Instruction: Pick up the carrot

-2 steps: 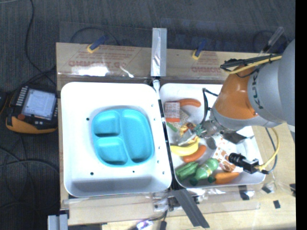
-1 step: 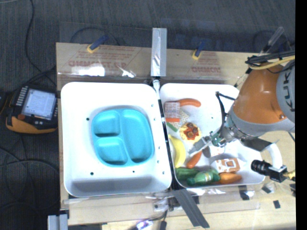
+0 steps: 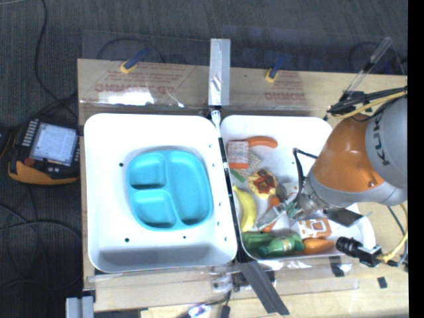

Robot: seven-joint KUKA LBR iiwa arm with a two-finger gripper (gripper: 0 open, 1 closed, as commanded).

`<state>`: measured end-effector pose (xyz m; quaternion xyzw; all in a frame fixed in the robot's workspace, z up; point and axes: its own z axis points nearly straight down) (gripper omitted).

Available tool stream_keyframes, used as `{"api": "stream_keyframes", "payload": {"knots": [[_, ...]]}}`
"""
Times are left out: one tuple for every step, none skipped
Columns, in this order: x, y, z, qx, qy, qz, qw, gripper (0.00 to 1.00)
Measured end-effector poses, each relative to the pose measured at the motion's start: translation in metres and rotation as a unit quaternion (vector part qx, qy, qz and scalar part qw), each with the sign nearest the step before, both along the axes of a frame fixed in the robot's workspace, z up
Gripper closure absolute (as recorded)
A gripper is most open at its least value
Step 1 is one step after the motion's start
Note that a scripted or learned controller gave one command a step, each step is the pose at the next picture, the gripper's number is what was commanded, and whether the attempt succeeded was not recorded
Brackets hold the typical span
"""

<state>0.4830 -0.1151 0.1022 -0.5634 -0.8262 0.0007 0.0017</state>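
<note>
A: Biggest first. What's at frame left?
B: Left bin, w/ a blue 3-compartment tray in the middle.
A: And center-right?
B: Right bin, packed w/ food. Arm comes in from the right edge, grey w/ orange band, over the bin's right half.
A: Gripper?
B: Gripper is low in the bin's middle, near the banana. Can't tell if it's spread or closed, too cluttered.
A: Carrot?
B: Carrot lies along the bin's lower edge, lower right of frame, just right of the green bottle and below a small white-orange carton. Not in the gripper.
A: Smaller stuff?
B: Sausage at the bin's top, beside a snack packet.
</note>
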Motion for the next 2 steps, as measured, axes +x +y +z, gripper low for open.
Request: {"api": "stream_keyframes", "payload": {"knots": [[0.044,-0.002,-0.012,-0.0018,-0.004,0.089,0.9961,0.0],[0.055,-0.025,0.048,-0.0003,-0.002,0.11,0.9939,0.0]]}}
